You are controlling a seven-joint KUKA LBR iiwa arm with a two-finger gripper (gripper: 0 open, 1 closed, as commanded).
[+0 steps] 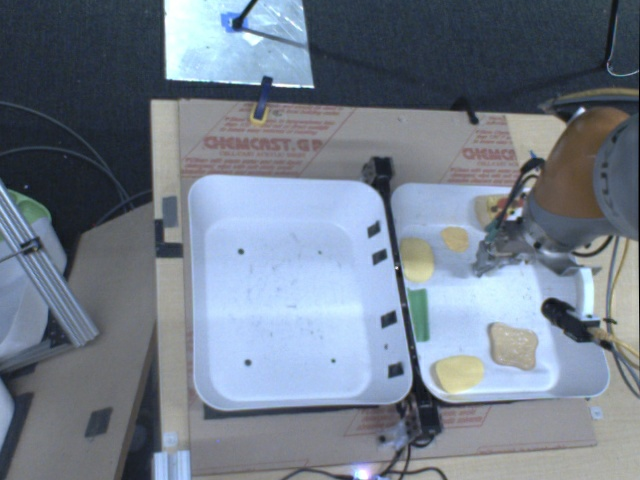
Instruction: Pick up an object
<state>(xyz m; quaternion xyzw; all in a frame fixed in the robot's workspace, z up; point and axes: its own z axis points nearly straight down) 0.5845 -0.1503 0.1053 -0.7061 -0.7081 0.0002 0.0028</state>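
Camera view
Bench: a board [300,133] with red lettering carries two white bins side by side.
Left bin [290,293]: fills the 9 o'clock half of the board; its floor shows small dark specks and four dark dots.
Right bin [560,368]: sits at 3 o'clock, its left rim touching the left bin's rim along a black divider with clips.
Arm [590,173]: grey with an orange band, enters from 3 o'clock and hangs over the right bin's upper right part.
Gripper [490,258]: low over the right bin's floor, near the bin's centre, pointing toward 9 o'clock. Finger state: cannot tell; the metal tip is too small and blurred.
Small yellow piece [456,239]: at 10 o'clock from the gripper tip, just beside it, apart.
Yellow oval [417,261]: at 9 o'clock from the gripper, against the bin's left wall.
Green strip [418,314]: at 6 o'clock from the yellow oval, lying along the left wall.
Yellow disc [459,373]: at the bin's 7 o'clock corner.
Toast [513,346]: tan, at 5 o'clock from the gripper, just beside the yellow disc.
Tan piece [489,209]: at the bin's 12 o'clock edge, partly hidden by the arm.
Grasp: no object is visible between the fingers.
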